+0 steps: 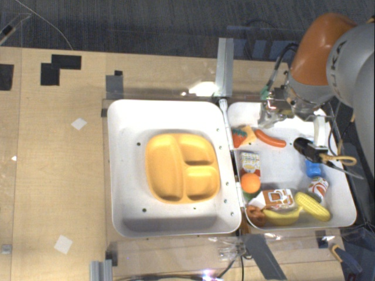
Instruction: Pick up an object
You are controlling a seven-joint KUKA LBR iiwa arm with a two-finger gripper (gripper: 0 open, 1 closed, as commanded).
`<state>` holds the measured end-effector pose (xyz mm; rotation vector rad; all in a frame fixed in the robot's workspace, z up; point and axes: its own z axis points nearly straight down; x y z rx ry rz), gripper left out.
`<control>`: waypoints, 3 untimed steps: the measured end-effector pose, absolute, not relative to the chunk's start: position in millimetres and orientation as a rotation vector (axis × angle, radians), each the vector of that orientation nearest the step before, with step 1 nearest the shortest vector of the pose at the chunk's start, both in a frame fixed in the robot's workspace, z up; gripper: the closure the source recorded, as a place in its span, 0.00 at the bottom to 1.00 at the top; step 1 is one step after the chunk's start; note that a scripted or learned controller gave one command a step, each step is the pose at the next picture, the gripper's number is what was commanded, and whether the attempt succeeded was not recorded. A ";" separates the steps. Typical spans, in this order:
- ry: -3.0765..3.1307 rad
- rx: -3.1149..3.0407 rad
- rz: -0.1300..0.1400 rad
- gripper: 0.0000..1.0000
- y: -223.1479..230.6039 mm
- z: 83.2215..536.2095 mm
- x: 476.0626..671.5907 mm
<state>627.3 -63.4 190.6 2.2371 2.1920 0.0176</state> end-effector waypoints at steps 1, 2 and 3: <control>2.046 2.378 0.006 1.00 -127.6 93.3 607.8; 2.048 2.377 0.005 0.00 -126.5 92.5 607.6; 2.050 2.371 0.012 1.00 -125.6 105.0 609.9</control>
